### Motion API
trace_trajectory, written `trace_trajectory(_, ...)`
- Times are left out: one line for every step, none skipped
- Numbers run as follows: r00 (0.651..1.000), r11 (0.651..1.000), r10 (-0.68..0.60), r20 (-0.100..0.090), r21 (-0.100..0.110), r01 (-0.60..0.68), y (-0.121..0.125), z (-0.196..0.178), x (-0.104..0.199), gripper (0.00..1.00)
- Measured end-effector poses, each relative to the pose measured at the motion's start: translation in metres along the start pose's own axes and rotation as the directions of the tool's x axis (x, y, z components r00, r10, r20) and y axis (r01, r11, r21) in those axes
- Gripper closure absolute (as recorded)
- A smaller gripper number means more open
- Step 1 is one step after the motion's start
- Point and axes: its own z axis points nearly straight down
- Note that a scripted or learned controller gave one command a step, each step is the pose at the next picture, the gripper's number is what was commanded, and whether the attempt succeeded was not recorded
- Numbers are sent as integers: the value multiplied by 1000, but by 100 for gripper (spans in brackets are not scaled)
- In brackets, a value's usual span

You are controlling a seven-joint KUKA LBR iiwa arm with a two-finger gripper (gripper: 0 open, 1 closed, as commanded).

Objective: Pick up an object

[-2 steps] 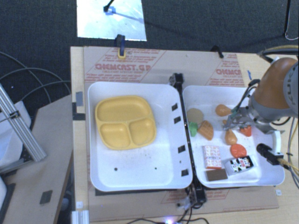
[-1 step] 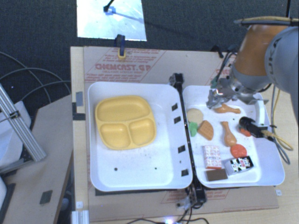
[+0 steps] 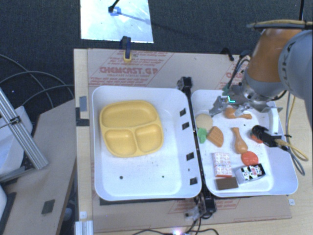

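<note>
Tool point(image 3: 229, 102) low over right bin point(image 3: 288, 182), far end. Orange drumstick piece point(image 3: 236, 114) just beneath, near side, long axis left-right. Finger state: cannot tell.

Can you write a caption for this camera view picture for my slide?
Robot arm's end effector reaching into the right bin of toy food beside a yellow divided tray.

The bench point(image 3: 80, 146) is a light wooden board. A cardboard sheet point(image 3: 146, 67) with red print lies flat on it. Two white bins stand on this sheet, side by side and touching. The left bin point(image 3: 142, 180) sits just left of the black hinge line point(image 3: 193, 141), the right bin point(image 3: 281, 177) just right of it. A yellow clamp point(image 3: 126, 50) grips the sheet's far edge, behind the left bin.
</note>
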Motion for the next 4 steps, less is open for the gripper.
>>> trace_trajectory(1000,1000,-1,-2,6,1,-63,1,34,0)
trace_trajectory(1000,1000,2,3,-7,-2,-37,-71,5,0)
trace_trajectory(1000,1000,-6,0,-10,6,6,-145,46,0)
trace_trajectory(1000,1000,-3,-2,16,3,11,8,65,0)
